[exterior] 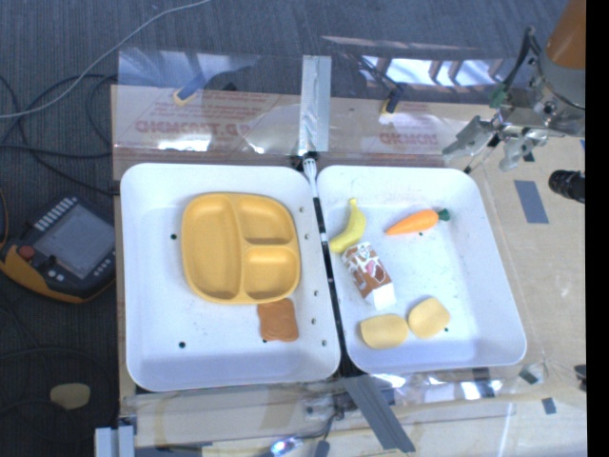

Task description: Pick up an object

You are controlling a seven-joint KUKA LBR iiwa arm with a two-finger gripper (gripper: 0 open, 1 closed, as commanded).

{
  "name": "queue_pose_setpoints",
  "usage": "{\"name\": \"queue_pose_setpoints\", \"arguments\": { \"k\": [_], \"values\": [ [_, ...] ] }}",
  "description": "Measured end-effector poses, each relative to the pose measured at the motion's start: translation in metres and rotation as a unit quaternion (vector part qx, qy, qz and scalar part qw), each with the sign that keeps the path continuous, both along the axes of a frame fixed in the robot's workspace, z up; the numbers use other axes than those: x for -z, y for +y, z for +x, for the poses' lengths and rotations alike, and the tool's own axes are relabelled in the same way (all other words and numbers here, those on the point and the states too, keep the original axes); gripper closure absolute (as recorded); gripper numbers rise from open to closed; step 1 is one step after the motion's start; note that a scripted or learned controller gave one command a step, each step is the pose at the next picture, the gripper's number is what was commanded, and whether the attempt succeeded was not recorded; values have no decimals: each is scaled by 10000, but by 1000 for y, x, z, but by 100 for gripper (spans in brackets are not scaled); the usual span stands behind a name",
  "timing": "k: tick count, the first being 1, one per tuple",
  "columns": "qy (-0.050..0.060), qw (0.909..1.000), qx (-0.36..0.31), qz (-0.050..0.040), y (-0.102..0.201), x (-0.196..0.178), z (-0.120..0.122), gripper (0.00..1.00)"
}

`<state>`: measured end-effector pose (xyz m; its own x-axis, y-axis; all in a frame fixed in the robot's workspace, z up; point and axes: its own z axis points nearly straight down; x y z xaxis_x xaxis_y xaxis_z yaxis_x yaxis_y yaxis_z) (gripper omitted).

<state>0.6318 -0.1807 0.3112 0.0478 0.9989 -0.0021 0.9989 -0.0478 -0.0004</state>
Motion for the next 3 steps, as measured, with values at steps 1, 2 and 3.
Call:
{"name": "queue_pose_setpoints", "arguments": {
  "k": [1, 2, 3],
  "values": [
    [19, 9997, -261, 3, 25, 168, 36, 0],
    [-93, 9990, -442, 18, -27, 209, 17, 0],
    [-4, 9995, 326, -6, -39, 32, 2, 0]
  ]
}}
